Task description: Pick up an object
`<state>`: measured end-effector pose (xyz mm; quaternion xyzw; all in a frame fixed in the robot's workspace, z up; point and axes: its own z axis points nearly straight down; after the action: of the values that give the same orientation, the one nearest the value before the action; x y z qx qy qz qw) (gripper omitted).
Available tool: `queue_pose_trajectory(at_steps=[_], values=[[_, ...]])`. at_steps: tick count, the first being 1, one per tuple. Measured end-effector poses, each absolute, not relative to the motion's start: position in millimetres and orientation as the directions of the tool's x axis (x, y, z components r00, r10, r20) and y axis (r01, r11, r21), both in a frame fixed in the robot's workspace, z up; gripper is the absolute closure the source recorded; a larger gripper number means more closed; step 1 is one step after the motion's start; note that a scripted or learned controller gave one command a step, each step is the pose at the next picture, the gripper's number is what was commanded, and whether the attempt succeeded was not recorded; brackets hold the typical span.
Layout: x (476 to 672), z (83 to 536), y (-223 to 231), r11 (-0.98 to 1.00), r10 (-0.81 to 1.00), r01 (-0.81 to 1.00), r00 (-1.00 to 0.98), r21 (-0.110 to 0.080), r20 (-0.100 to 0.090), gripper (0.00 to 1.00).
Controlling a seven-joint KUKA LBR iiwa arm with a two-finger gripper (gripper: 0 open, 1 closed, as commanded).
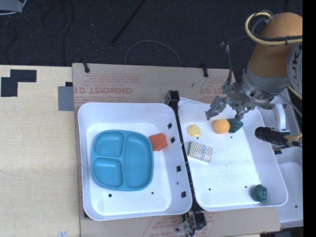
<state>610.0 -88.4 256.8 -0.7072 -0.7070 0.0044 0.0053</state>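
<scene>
My gripper (227,113) hangs over the far part of the right bin (266,167), open, with nothing between its fingers (213,110). Just below it in the view lies an orange ball (221,126), with a small teal object (236,126) touching its right side. Further left in the same bin are a pale yellow lump (193,131) and a patterned flat packet (200,151). A dark green ball (259,193) rests in the near right corner.
The left bin (89,117) holds a blue divided plate (122,159) and an orange-red block (158,141) at the plate's right edge. A black divider (180,152) runs between the bins. A black fitting (269,134) sticks in over the right bin's right rim.
</scene>
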Motion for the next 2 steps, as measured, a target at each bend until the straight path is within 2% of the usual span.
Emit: queue_pose_trajectory(at_steps=[1,2], values=[[612.2,264,-89,0.001,1.000,1.000,-0.001,-0.001,0.000,0.00],[606.1,218,-85,0.001,1.000,1.000,-0.001,-0.008,0.001,0.00]])
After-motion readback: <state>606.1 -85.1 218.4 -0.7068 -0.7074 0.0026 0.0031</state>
